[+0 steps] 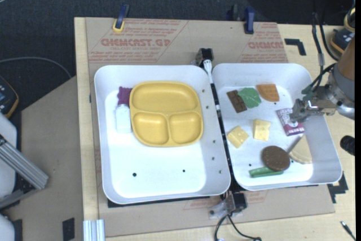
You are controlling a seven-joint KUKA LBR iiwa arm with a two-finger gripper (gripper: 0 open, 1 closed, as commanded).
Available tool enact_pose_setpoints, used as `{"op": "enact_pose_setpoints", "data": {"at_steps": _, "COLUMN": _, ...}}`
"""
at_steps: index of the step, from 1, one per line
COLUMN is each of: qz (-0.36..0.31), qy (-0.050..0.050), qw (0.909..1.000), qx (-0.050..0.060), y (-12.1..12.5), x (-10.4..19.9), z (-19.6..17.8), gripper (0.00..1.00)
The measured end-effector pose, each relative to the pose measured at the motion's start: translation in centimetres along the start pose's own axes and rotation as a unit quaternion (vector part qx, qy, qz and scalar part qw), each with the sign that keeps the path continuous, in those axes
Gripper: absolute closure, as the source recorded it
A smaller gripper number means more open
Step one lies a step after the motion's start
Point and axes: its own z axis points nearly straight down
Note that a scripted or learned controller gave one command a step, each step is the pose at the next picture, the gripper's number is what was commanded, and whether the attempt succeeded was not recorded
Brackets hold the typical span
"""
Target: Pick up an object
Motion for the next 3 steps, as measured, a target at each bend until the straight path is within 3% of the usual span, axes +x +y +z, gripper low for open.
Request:
{"op": "enact_pose_setpoints", "data": {"at_steps": 1, "qz": -0.002, "qy": 0.002, "qw": 1.0000, "qx": 0.003, "y": -0.4, "x": 5.4, "z": -1.0, "gripper": 1.00}}
{"op": "enact_pose_setpoints", "data": {"at_steps": 2, "qz": -0.002, "qy": 0.003, "qw": 1.0000, "qx": 0.004, "y": -0.1, "x": 11.0, "z": 0.2, "gripper": 1.00}}
{"op": "enact_pose_setpoints", "data": {"at_steps": 3, "qz": -0.003, "qy": 0.002, "qw": 1.0000, "qx": 0.002, "y": -0.2, "x": 16.3, "z": -0.8, "gripper": 1.00}}
